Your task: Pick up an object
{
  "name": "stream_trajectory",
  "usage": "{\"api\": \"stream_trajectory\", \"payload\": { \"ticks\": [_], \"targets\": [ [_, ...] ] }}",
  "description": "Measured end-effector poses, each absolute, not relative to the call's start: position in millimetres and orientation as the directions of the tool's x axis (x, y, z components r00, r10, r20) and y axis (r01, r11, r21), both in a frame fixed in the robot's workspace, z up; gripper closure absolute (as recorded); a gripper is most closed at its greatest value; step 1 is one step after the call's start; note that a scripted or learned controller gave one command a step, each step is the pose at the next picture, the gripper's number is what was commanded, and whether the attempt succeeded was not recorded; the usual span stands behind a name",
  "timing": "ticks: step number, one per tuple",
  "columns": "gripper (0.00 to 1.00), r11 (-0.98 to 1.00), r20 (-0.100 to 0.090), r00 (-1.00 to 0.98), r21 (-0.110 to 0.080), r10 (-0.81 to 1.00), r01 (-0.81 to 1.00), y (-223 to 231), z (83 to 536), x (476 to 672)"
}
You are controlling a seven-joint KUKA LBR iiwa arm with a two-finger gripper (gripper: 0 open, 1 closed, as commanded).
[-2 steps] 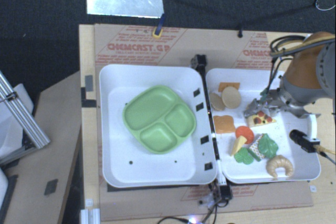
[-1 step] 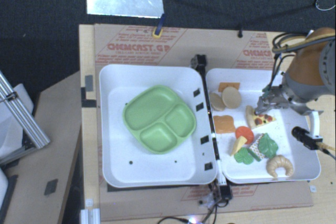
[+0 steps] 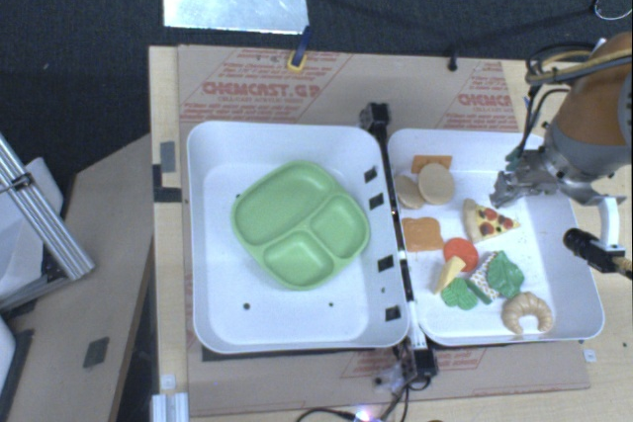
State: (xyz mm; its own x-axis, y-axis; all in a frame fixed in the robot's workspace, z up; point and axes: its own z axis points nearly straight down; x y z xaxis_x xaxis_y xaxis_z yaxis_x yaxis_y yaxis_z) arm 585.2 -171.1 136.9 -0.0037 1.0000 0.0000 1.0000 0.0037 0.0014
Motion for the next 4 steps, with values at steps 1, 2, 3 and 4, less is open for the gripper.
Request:
{"api": "stream_trajectory", "payload": {
  "ticks": [1,2,3,4],
  "targets": [
    [1.00,0.005,0.000,-0.005,0.001,1.000,1.000,-177.8,181.4,591.0],
    [1.00,0.005,0.000,-0.005,0.001,1.000,1.000,-177.9,216.3,591.5],
    [1.00,0.004,-0.001,-0.004,0.001,1.000,1.000,-140.3,225.8,585.6],
    [1.00,0.004,-0.001,-0.004,0.001,1.000,1.000,-103.0,229.8,575.5]
  ]
}}
